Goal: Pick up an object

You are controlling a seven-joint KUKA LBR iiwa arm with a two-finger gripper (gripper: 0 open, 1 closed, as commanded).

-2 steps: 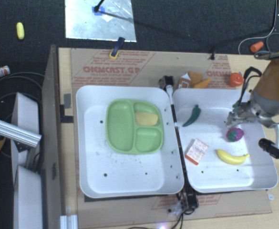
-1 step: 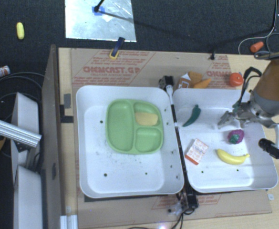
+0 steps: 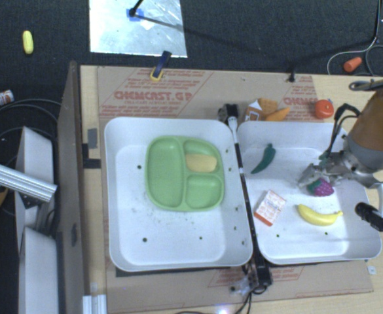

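the gripper (image 3: 317,177) hangs low in the right bin (image 3: 355,244), with the purple grapes (image 3: 321,188) directly under its tips, touching or nearly so. whether it is open or closed cannot be told. the banana (image 3: 319,215) lies nearer, long axis left-right.

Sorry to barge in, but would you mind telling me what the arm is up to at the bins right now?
The arm has reached into the right bin from the right, and its gripper sits low, right at a purple bunch of grapes. Whether it has a grip is unclear. A banana, a small red and white packet and a green pepper lie loose around it. The left bin holds a green divided plate with a yellow item in one compartment.
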